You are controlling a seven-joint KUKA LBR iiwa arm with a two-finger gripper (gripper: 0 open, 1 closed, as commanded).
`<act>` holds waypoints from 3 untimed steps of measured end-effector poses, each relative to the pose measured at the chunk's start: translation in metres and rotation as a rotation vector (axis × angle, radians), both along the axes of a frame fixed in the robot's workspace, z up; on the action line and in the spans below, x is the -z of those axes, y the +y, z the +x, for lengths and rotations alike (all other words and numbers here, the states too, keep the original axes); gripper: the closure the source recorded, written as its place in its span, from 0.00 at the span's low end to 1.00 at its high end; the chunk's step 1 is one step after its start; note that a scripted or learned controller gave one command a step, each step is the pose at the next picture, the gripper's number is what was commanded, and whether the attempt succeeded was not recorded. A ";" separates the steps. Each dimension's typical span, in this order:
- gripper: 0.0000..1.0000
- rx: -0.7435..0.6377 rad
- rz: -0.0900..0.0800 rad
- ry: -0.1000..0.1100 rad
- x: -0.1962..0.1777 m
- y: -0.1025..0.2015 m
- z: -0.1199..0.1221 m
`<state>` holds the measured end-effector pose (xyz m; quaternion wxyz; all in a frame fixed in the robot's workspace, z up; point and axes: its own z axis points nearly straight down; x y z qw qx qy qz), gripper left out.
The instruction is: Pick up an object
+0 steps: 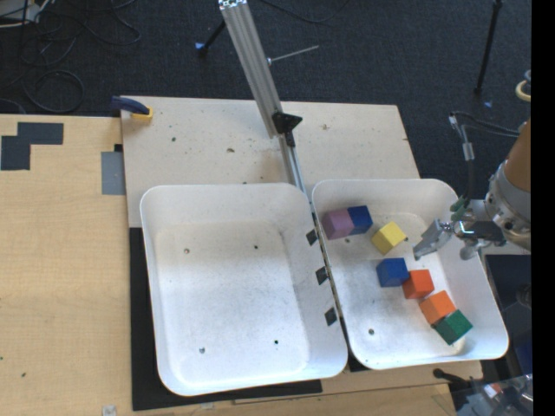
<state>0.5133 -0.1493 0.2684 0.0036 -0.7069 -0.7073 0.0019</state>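
The right bin (381, 358) holds several small blocks. A purple block (337, 224) and a blue block (361, 217) sit touching near its far left. A yellow block (389, 237) lies just right of them. Further forward, another blue block (392, 272), a red-orange block (419, 282), an orange block (437, 305) and a green block (453, 326) form a slanted row. My gripper (450, 243) hovers above the bin's right side, right of the yellow block, open, with nothing between its fingers (428, 242).
The left bin (173, 232) stands beside the right one, split from it by a divider with black clips (321, 276). A slanted aluminium bar (258, 68) rises behind the bins. A blue-and-yellow clamp (133, 107) lies at the bench's far left corner.
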 end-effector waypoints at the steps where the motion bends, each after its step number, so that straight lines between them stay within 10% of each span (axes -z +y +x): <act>1: 0.00 0.002 -0.001 -0.005 -0.002 -0.001 0.000; 3: 0.00 0.001 0.000 0.002 0.102 -0.005 -0.003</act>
